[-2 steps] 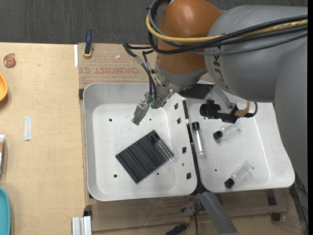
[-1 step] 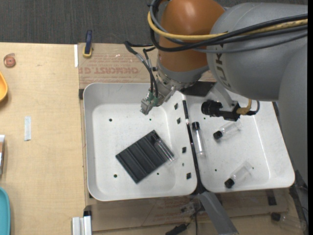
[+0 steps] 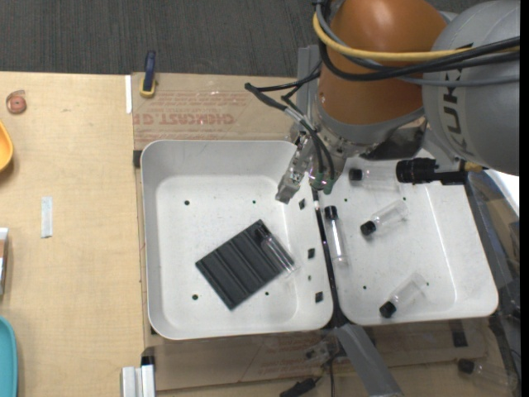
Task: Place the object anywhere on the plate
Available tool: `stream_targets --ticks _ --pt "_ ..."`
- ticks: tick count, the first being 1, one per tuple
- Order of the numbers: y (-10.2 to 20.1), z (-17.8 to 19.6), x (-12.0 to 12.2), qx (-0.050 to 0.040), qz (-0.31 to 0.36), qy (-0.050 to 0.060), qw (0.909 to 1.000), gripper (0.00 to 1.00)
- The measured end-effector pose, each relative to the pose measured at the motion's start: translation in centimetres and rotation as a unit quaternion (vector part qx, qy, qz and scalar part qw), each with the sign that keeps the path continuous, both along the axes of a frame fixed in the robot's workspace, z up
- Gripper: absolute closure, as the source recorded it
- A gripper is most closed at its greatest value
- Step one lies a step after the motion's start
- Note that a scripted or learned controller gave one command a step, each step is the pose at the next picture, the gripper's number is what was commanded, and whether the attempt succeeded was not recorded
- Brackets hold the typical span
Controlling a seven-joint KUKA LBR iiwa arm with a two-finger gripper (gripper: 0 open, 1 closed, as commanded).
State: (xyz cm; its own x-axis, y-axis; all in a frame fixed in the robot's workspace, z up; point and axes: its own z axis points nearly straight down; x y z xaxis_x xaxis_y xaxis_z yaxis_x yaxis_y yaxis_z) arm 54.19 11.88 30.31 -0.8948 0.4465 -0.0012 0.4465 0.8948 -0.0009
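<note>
We judge the main risk to be a failed placement: the fingers [image 3: 299,178] hang over the left bin's [image 3: 165,304] far right corner, and we cannot tell whether they are released or clenched on anything. One vial [image 3: 277,248] already lies across the dark ribbed plate [image 3: 235,267], touching it. Count: two bins, one plate, four vials, namely one on the plate, one [image 3: 333,234] at the divider, two [image 3: 384,219] [image 3: 403,296] in the right bin [image 3: 471,296].
</note>
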Motion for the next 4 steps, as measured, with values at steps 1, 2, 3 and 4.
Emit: stream_targets --ticks 1,2,3,4 --pt "2.0 11.5 3.1 0.0004 0.181 -0.001 0.9835 1.00" --pt "7.9 13.9 3.7 0.0005 0.277 -0.002 0.9609 1.00" --pt "11.0 13.8 6.9 0.0007 0.407 -0.001 0.9135 1.00" --pt "10.9 13.9 10.4 0.0006 0.505 -0.002 0.8630 1.00"
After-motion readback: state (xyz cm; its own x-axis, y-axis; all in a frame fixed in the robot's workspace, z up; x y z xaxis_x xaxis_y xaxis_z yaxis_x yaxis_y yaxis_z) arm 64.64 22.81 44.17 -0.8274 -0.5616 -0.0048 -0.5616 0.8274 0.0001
